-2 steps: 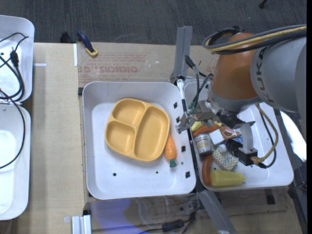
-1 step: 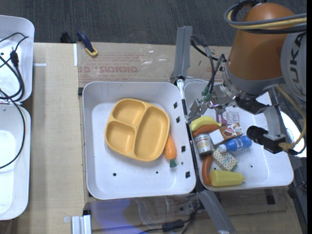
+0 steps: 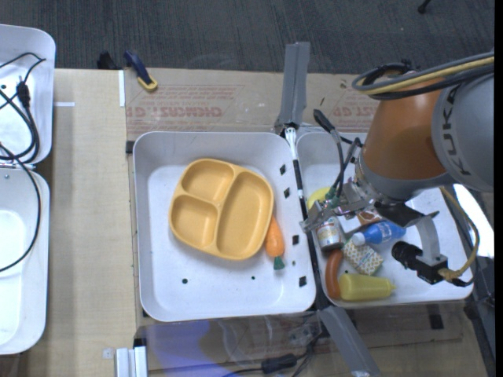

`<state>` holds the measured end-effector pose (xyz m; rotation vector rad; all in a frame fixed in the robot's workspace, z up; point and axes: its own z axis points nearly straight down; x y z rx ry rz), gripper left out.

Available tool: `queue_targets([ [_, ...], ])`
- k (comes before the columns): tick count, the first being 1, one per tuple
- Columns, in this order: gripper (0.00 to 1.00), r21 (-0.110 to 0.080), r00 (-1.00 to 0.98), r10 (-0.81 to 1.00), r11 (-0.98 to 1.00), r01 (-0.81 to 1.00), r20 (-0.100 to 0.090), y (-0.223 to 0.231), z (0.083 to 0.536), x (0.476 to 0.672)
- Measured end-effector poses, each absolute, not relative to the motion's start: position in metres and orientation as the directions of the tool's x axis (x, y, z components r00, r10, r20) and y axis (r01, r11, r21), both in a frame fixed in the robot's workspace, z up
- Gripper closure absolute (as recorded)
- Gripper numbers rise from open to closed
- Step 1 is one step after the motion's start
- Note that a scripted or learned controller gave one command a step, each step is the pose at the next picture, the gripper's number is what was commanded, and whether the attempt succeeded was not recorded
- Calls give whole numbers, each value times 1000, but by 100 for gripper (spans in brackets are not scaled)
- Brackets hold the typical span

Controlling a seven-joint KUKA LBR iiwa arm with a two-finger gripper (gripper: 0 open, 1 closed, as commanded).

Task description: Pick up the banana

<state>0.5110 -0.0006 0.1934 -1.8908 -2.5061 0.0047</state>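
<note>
Gripper (image 3: 334,214), right of centre, finger state indiscernible, over the banana (image 3: 318,199); seemingly light, smooth, curved; best grasped mid-body, crosswise.

Bright, even overhead light; sharp focus throughout.
The two white bins (image 3: 149,234) are nearly washed out, with glare strongest at the right bin's far edge. The yellow tray (image 3: 222,208) throws only a soft shadow, the arm (image 3: 428,136) shades the right bin, and the floor beyond the worktop (image 3: 78,210) looks dim.
</note>
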Motion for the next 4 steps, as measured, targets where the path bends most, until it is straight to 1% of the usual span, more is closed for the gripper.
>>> queue_targets([
  [1, 0, -2, -98, 995, 98, 995, -2, -12, 254, 595],
  [2, 0, -4, -241, 970, 241, 970, 0, -31, 190, 564],
  [3, 0, -2, -287, 958, 287, 958, -1, -51, 238, 537],
  [4, 0, -4, -306, 952, 306, 952, 0, 7, 190, 559],
])
